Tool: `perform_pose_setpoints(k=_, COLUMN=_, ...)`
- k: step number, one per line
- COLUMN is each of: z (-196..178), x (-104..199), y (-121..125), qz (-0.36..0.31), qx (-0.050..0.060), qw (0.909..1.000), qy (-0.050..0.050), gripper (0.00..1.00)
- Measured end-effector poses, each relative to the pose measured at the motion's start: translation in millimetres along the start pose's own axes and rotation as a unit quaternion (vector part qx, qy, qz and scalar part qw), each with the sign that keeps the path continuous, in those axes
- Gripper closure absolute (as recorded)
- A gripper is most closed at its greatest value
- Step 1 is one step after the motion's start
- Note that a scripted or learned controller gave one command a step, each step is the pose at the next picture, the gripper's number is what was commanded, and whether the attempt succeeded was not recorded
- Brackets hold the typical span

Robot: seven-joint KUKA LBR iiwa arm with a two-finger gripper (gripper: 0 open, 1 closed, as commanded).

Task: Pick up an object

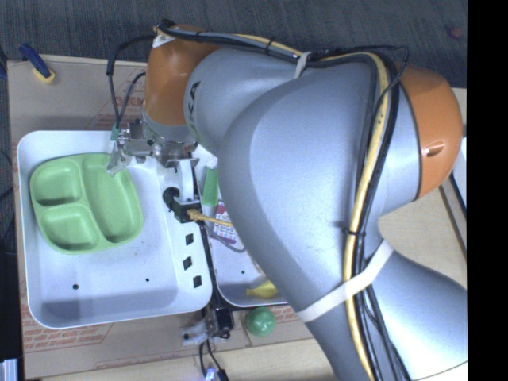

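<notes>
Pale green divided tray [83,203], three compartments, lying flat in the left white bin [48,292]; pincer [119,159] at its upper edge, finger state indiscernible.

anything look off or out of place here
One thing: a small green ball sits on the bench just outside the front rim of the right white bin, not in either bin. The green three-compartment plastic tray lies flat in the left white bin, with the gripper at its upper edge. Nothing looks spilled or damaged.
</notes>
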State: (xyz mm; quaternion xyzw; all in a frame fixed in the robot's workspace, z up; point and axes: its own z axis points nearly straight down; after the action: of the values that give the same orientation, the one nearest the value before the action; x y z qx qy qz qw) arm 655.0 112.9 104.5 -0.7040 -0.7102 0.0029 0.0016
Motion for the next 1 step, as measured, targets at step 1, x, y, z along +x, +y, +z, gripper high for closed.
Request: perform_pose_setpoints(k=1, z=12.7, x=40.7, y=1.3, qz=0.000, qx=-0.002, qw=1.0000, qy=0.000, gripper=0.00)
